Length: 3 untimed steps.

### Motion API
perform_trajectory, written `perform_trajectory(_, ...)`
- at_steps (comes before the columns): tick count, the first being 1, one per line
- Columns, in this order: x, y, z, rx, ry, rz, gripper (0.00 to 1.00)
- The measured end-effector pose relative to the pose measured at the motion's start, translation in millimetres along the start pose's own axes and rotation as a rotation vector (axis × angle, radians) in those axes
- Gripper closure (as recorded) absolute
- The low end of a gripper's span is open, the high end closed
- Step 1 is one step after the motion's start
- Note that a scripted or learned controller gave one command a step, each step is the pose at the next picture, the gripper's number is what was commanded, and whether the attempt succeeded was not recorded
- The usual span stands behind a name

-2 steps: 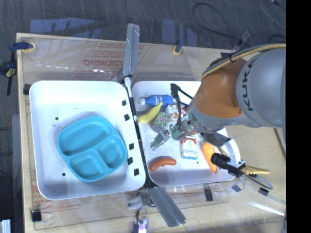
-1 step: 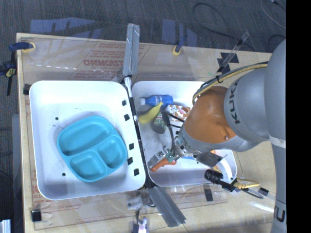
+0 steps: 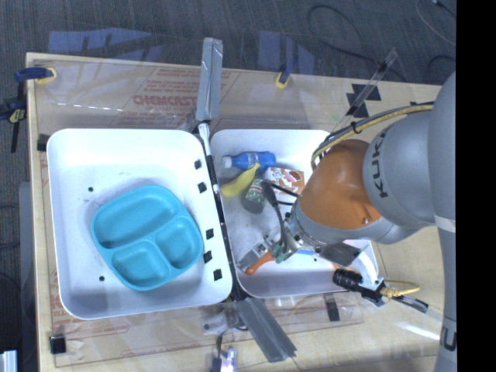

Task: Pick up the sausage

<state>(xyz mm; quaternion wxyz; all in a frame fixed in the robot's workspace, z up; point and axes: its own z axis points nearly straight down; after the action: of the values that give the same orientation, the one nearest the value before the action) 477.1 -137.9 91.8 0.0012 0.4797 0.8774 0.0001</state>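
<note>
The arm's grey and orange wrist covers much of the right bin [image 3: 232, 208], and the gripper [image 3: 273, 248] sits low near the bin's front wall, its state impossible to tell. An orange, sausage-like piece [image 3: 253, 264] lies just beside it, partly hidden. A blue bottle [image 3: 249, 160], a yellow item [image 3: 239, 181] and a dark can [image 3: 254, 198] crowd the back; the left bin [image 3: 70, 161] holds a blue divided tray [image 3: 147, 237].
</note>
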Motion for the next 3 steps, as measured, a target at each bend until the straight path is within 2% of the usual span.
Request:
perform_trajectory(1, -1, 0, -10, -0.002, -0.003, -0.004, 1.00)
perform_trajectory(2, -1, 0, -10, -0.002, -0.004, -0.004, 0.00)
perform_trajectory(3, -23, -14, 0, -0.001, -0.003, 0.292, 0.00)
